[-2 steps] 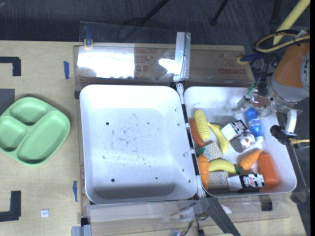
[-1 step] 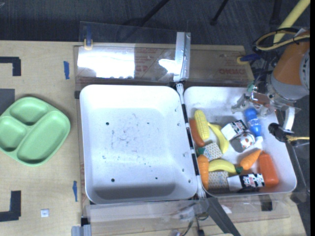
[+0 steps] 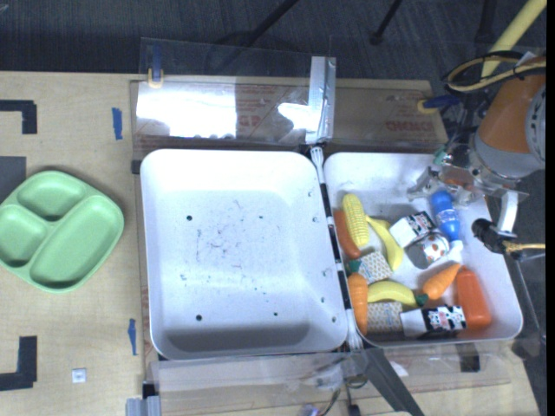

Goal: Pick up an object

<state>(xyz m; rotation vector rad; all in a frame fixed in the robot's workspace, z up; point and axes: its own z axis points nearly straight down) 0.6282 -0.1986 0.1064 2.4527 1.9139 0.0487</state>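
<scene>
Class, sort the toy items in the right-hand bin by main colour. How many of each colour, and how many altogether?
Yellow: 3 (plastic corn cob, two plastic bananas)
Orange: 4 (plastic carrot, bottle, two pieces by the bin's left wall)
Blue: 1 (plastic bottle)
White: 3 (small cartons and can)
Total: 11

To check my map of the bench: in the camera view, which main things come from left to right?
Green divided plate → left white bin → corn cob → blue bottle → orange bottle.
</scene>
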